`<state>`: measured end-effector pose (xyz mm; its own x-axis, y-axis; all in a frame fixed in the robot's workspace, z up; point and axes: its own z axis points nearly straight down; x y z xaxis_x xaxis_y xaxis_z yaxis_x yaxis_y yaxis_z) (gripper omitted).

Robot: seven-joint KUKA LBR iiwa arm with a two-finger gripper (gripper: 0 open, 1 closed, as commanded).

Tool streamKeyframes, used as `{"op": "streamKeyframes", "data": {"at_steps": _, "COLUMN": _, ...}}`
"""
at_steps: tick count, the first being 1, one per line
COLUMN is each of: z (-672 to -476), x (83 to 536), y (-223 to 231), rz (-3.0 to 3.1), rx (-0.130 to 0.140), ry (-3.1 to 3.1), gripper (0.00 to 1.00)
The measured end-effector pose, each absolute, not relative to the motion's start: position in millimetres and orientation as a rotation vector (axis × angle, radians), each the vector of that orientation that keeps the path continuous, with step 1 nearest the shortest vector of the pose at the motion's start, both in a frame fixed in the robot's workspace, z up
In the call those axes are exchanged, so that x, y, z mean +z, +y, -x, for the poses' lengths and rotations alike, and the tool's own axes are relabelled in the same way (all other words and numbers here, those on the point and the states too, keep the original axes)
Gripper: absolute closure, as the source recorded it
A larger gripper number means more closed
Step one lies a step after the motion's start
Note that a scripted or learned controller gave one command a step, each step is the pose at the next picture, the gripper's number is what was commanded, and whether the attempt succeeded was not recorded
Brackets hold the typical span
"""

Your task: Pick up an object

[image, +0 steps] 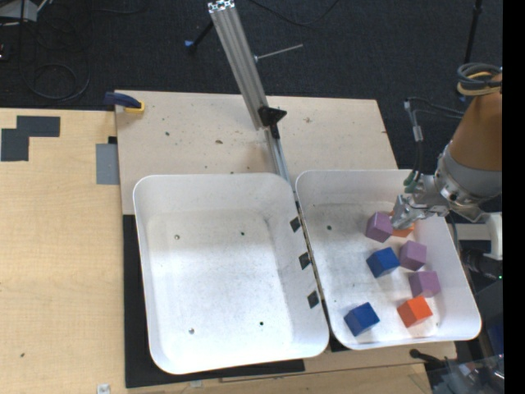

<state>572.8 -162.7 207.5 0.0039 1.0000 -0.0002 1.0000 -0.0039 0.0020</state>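
Note:
In the right bin (pixel 344 195) lie several small blocks: a purple one (pixel 378 226) at the upper middle, a blue one (pixel 382 262) below it, two more purple ones (pixel 413 254) (pixel 425 283), an orange one (pixel 415 311) and a second blue one (pixel 361 318) near the front. My gripper (pixel 404 217) hangs low over the bin's upper right, right beside the topmost purple block. A sliver of orange block (pixel 403 232) peeks out under it. The fingertips are hidden by the wrist.
The left bin (pixel 164 195) stands beside the right one, with black clips (pixel 300 242) along the shared wall. A slanted aluminium rail (pixel 244 64) rises behind the bins. A blue-and-yellow clamp (pixel 123 102) sits at the bench's far left corner.

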Motion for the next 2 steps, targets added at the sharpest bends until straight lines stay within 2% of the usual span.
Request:
{"op": "streamKeyframes", "data": {"at_steps": 1, "z": -579.0, "x": 252, "y": -162, "rz": -2.218, "rx": 0.002, "ry": 2.221, "gripper": 1.00}}
{"op": "streamKeyframes", "data": {"at_steps": 2, "z": -579.9, "x": 257, "y": -112, "rz": -2.219, "rx": 0.000, "ry": 2.229, "gripper": 1.00}}
